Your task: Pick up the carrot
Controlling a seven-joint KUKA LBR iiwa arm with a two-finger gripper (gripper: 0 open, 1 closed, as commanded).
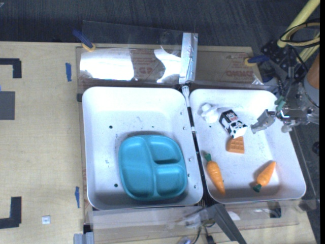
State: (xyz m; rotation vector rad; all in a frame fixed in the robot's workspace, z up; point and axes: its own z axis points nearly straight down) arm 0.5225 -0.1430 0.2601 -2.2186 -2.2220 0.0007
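Note:
Two orange carrots lie in the right bin point(292, 184). One carrot point(215, 174) rests by the bin's left wall, green top pointing up-left. The other carrot point(265, 174) lies near the front right corner, green top toward the front edge. My gripper point(273, 125) hangs over the bin's right side, up and slightly right of the second carrot and well apart from it. Its fingers point(260, 121) stand open with nothing between them.
In the right bin there are also an orange wedge point(235, 145), a black-and-white toy cow point(231, 122) and a small white object point(206, 111). The left bin point(101, 111) holds a teal divided plate point(152, 166). Cables and the arm crowd the right edge.

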